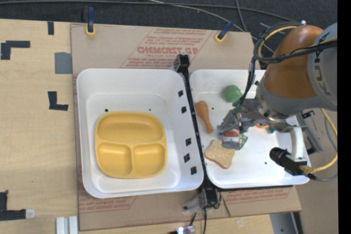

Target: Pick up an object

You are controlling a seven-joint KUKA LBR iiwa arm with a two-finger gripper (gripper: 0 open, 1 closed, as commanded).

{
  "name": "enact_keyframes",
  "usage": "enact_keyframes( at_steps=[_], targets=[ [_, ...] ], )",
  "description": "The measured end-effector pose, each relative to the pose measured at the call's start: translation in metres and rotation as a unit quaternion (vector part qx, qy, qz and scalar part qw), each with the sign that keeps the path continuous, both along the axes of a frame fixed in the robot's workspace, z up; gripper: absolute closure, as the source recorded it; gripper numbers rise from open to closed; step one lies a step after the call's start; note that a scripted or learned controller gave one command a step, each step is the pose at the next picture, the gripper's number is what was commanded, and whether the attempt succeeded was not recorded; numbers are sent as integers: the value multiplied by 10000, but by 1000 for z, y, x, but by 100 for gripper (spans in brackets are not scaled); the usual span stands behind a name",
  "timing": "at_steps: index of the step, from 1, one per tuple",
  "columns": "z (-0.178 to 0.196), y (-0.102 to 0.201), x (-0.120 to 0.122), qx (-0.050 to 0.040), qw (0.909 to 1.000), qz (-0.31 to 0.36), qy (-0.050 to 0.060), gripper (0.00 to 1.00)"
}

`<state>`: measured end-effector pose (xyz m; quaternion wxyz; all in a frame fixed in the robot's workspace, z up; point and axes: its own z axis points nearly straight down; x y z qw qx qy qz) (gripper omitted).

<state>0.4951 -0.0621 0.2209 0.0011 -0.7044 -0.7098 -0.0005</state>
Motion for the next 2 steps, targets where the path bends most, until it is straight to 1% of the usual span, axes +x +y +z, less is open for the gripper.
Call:
enact_keyframes(
  at_steps=[1,2],
  targets=[
    [-7,61,1,-5,10000,-4,9,100],
    [5,115,0,-3,10000,0,3,100]
  ],
)
